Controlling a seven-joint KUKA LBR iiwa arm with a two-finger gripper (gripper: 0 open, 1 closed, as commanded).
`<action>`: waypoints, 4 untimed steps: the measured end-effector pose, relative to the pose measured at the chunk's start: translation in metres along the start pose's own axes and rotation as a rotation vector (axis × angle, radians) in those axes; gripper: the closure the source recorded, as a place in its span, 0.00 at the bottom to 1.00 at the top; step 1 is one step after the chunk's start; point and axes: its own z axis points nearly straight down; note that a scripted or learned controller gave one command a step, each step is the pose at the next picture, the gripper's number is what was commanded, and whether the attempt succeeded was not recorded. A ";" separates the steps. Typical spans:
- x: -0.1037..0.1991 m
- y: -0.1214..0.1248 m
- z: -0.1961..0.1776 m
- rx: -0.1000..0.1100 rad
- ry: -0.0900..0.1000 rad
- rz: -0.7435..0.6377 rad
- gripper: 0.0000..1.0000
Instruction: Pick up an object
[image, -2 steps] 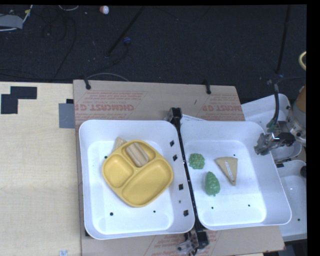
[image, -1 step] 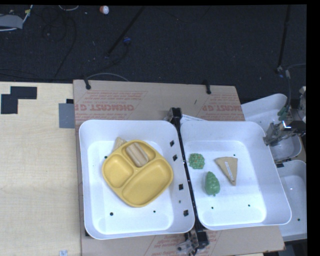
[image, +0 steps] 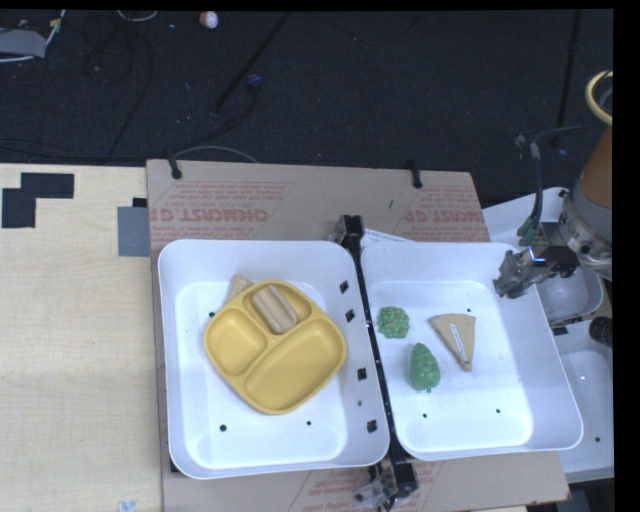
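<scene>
The right bin holds three small objects: a round light-green piece, a darker green oblong piece below it, and a tan wedge to their right. My gripper hangs at the right bin's upper right rim, right of and above the wedge, apart from all three objects. The arm reaches in from the right edge with its orange band showing. Nothing is visible between the fingers.
The left bin carries a yellow divided plate with a tan bread-like piece in its upper compartment. A black divider runs between the bins. Cardboard lies under both bins, and cables hang beside the arm.
</scene>
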 end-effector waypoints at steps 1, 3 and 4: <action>0.054 -0.009 0.004 0.001 0.000 0.000 1.00; 0.163 -0.031 0.024 0.003 0.000 0.000 1.00; 0.216 -0.044 0.038 0.003 -0.001 -0.001 1.00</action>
